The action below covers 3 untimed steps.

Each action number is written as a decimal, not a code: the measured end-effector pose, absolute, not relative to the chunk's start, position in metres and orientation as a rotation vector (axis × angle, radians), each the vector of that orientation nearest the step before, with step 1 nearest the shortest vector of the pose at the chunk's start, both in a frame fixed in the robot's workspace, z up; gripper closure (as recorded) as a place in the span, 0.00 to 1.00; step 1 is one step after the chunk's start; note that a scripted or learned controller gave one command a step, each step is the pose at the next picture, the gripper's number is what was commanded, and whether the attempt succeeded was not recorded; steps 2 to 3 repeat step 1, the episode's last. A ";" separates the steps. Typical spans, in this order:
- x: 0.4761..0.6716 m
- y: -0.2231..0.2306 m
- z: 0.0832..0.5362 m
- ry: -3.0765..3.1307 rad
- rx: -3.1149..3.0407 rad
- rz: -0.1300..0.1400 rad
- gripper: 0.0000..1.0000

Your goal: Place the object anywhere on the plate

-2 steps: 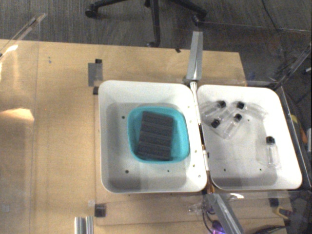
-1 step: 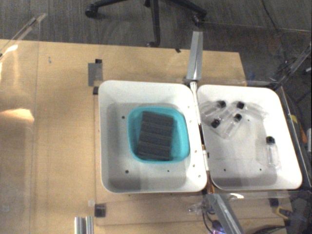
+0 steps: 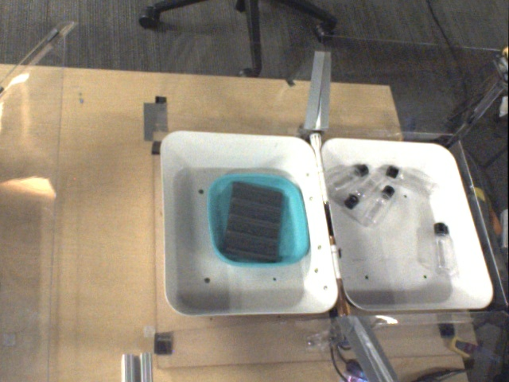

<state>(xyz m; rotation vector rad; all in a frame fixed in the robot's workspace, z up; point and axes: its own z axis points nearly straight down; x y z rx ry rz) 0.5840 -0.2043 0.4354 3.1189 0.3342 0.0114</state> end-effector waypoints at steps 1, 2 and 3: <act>0.520 -0.206 0.436 0.322 3.121 0.011 0.00; 0.520 -0.206 0.436 0.322 3.121 0.011 0.00; 0.520 -0.206 0.436 0.322 3.121 0.011 0.00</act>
